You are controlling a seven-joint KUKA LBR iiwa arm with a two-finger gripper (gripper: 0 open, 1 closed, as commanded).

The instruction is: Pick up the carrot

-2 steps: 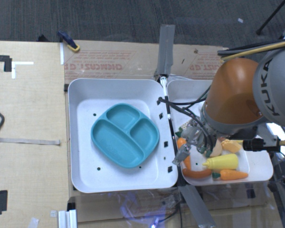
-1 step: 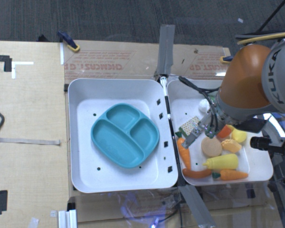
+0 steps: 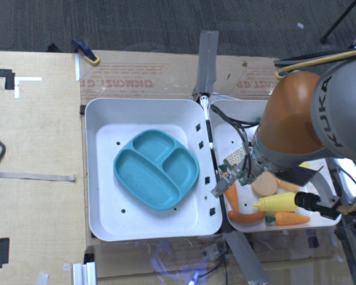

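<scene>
Fingers point(image 3: 221, 186): low at the right bin's point(image 3: 221, 136) left wall, spread not discernible, nothing visibly held.

Carrot point(image 3: 231, 196): upright orange piece just beside the fingers; another carrot point(image 3: 291, 219) at the front edge, by the yellow piece point(image 3: 276, 203) and round tan piece point(image 3: 264, 185).

Advice: centre over one carrot, across its width, clear of the wall.

Left bin: teal tray point(image 3: 156, 169).

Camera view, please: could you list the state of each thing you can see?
Blue three-compartment plate: flat in the left white bin, nothing on it.
Orange carrot: lying in the right white bin.
Yellow bottle: on its side.
Gripper: low over the right bin's left edge.
</scene>
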